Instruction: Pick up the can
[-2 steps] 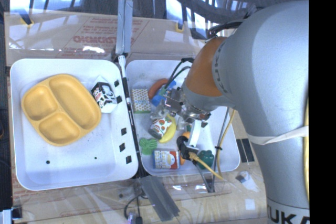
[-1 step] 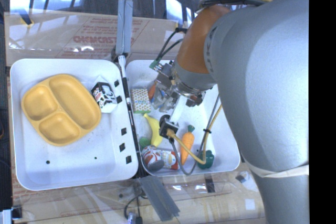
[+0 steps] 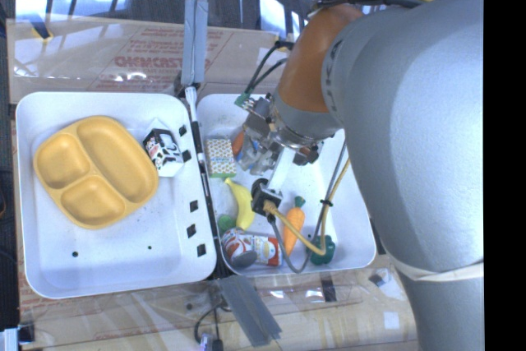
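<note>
Can [image 3: 251,249] lies on its side at right bin's [image 3: 355,214] near wall, banana [image 3: 242,205] just beside; gripper [image 3: 256,154] hangs farther back (finger state: cannot tell); risk: can rolls, or banana gets nipped.

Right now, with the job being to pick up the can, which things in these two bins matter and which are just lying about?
Belongs to the job:
can, lying on its side at the near edge of the right bin
tool, above that bin

Just lying about:
banana
carrot
yellow divided plate, in the left bin
small black-and-white carton
</note>
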Robot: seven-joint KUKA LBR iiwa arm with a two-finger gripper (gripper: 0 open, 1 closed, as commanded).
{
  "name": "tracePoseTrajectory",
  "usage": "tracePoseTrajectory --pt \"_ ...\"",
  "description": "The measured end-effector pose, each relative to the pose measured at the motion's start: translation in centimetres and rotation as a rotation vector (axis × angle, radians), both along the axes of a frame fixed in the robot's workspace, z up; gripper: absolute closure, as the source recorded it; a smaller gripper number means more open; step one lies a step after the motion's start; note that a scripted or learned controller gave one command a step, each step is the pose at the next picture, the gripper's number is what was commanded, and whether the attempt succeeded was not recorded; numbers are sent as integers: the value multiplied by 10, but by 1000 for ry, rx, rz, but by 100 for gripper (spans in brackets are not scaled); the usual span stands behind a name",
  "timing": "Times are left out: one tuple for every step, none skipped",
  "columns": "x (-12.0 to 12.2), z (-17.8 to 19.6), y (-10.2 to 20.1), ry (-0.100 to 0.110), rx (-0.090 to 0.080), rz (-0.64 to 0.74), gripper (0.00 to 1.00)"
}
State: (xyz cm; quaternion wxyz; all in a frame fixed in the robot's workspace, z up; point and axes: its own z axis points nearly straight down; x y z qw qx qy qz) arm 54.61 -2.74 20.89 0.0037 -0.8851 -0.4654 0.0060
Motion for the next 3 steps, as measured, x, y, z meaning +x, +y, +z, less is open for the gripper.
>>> tracePoseTrajectory --pt "27 41 -17 -7 -1 -59 100" --pt "27 47 -15 2 -2 -48 100" --pt "20 24 37 -6 -10 -745 100"
